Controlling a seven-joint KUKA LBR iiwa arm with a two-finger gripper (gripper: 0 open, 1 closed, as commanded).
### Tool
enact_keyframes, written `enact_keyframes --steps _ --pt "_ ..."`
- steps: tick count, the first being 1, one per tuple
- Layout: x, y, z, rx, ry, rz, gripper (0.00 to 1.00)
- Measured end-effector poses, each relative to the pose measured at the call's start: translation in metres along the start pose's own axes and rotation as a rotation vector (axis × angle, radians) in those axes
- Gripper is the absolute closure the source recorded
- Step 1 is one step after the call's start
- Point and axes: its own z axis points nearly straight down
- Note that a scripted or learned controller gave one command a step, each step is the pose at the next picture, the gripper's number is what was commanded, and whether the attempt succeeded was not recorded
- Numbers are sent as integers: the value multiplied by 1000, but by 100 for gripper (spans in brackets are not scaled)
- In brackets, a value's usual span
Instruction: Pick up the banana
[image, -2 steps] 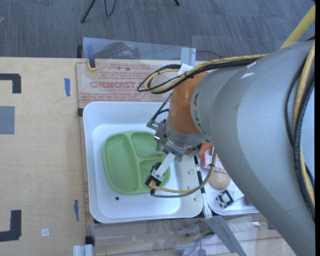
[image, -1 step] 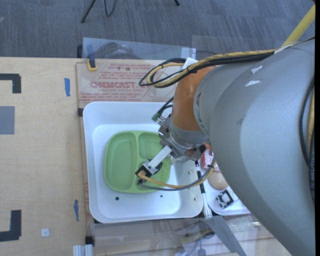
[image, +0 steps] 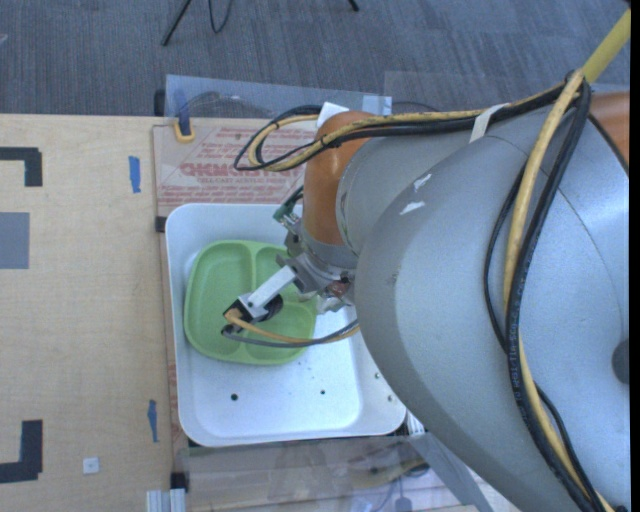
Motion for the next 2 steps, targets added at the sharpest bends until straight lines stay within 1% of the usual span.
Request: enact_keyframes --steps 1,2 --pt "50 47 20 20 -11 -82 100" --pt "29 49 -101 13 9 115 100"
